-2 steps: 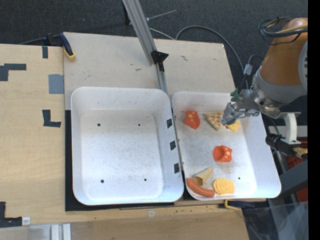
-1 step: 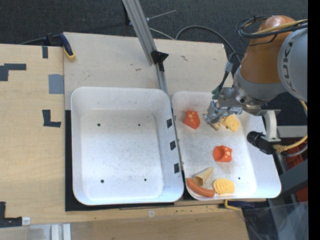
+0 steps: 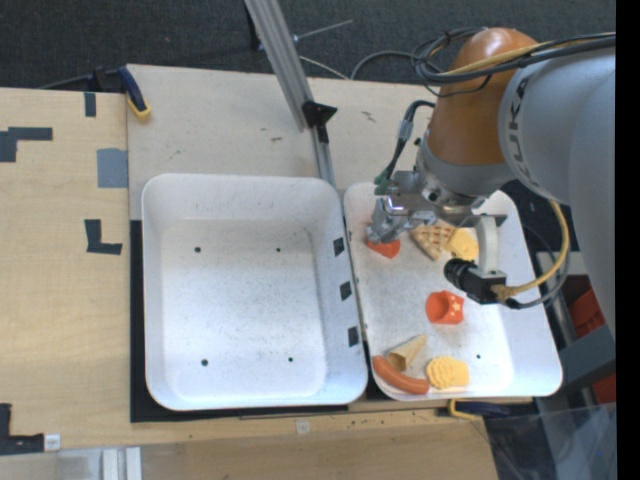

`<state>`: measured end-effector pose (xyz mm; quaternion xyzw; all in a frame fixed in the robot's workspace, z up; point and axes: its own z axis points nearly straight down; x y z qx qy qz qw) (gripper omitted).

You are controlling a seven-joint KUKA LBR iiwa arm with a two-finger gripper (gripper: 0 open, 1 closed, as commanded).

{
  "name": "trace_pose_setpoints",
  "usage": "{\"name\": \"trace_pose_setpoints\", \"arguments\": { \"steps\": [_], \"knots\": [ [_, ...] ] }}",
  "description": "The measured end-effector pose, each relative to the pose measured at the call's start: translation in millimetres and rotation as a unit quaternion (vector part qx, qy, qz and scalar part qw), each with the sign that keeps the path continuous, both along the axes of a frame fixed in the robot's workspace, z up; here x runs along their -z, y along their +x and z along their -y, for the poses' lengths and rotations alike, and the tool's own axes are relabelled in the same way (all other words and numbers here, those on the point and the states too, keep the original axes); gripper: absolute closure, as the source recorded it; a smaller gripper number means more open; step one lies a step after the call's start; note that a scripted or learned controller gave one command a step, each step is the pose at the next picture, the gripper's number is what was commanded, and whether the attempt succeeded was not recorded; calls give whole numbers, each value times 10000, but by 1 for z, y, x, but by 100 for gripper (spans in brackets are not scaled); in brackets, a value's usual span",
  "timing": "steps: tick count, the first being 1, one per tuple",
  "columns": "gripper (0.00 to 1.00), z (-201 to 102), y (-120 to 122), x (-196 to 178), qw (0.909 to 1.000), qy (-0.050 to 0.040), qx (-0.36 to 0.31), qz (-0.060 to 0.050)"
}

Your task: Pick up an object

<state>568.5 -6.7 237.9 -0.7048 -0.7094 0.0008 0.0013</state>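
- The bench (image 3: 60,298) is pale wood with dark tape marks at its far left, well apart from any of the work.
- The left bin (image 3: 170,368) is a shallow white tray with a speckled floor; it lies well apart from the arm's working end.
- The right bin (image 3: 535,363) sits just beside it, their rims touching along the middle, and carries all the small food-like toys.
- The gripper (image 3: 385,230) hangs low over the far left corner of the right bin, close to the shared rim.
- The small red piece (image 3: 383,249) lies directly at the gripper's tip, touching it or just under it, on the side toward the camera. This is probably the object being tried for. Whether the tips are closed on it or spread beside it I cannot tell, so I would not count it as held.
- The red piece is squat, with no clear long axis, so the approach angle should matter little.
- Just to its right lie a waffle-like wedge (image 3: 433,239) and a yellow piece (image 3: 463,244), partly under the wrist.
- Farther toward the camera sit an orange-red block (image 3: 446,308), a cone (image 3: 408,349), a sausage (image 3: 396,374) and a yellow corn piece (image 3: 448,372).
- The nearby rim leaves little room on the left; the bin floor is flat.
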Motion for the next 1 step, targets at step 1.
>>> {"name": "trace_pose_setpoints", "arguments": {
  "steps": [1],
  "knots": [
    [100,-51,25,-3,10000,6,-2,12]
  ]
}}
